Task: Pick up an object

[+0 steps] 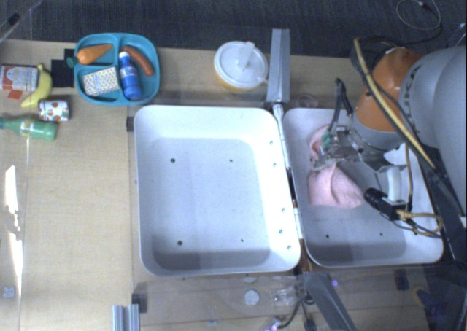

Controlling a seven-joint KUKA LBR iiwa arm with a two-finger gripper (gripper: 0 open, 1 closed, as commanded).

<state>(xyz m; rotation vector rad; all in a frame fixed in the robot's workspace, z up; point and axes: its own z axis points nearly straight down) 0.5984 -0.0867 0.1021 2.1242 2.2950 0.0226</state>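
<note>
**A:** How far along is the pick?

**B:** Not finished, by my reading. The pink cloth (pixel 334 185) lies in the right bin (pixel 365 249), on the bin floor near its far left part, and nothing shows it lifted clear.

**A:** And the arm?

**B:** The gripper (pixel 330 149) is down in that same bin, right at the cloth's upper edge. The cloth spreads out just below and toward the near side of it, touching or nearly so.

**A:** Are the jaws closed on it?

**B:** I cannot tell whether they are spread or pressed together (the wrist and cables crowd that spot). So the grasp is unconfirmed, and the lift is left to do.

**A:** The left bin (pixel 211 191)?

**B:** Not involved here.
</note>
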